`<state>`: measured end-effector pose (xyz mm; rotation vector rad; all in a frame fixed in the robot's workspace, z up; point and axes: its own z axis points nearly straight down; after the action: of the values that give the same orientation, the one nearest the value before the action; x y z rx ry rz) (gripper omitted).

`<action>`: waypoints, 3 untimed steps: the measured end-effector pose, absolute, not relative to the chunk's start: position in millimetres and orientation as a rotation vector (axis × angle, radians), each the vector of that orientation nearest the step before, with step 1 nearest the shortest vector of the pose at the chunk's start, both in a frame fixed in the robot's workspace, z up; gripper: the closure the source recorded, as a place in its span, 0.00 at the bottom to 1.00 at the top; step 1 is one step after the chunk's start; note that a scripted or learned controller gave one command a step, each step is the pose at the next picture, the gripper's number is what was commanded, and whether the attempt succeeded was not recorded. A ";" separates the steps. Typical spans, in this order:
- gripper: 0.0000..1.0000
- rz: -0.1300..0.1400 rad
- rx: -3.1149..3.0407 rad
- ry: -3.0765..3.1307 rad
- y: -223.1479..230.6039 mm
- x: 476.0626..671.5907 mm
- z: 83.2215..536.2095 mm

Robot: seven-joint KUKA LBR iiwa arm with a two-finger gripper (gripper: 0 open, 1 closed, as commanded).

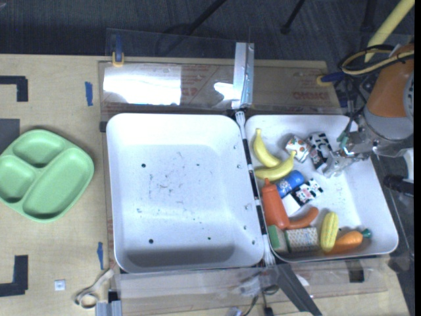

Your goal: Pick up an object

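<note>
The right bin [378,206] holds several toy foods: two yellow bananas [264,154], a blue packet [290,184], a long orange-red piece [274,206], a yellow corn cob [328,230] and an orange carrot [347,240]. A black-and-white toy [320,146] lies near the bin's far side, with a white-and-orange toy [297,148] to its left. My gripper [338,158] hangs low over the bin's upper right part, just right of the black-and-white toy. Whether it touches that toy is unclear. The grey wrist with its orange band [389,94] rises behind it.
The left bin [177,189] lies beside the right one, with a ridge between them. A green divided plate [45,174] rests on the bench at far left. A clear panel [177,84] stands behind the bins. Cables hang at the upper right.
</note>
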<state>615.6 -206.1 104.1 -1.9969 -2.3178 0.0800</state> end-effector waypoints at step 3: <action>1.00 0.003 -2.325 -2.108 -205.5 564.2 141.3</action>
<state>564.2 -205.5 141.3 -2.3252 -2.1081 0.0027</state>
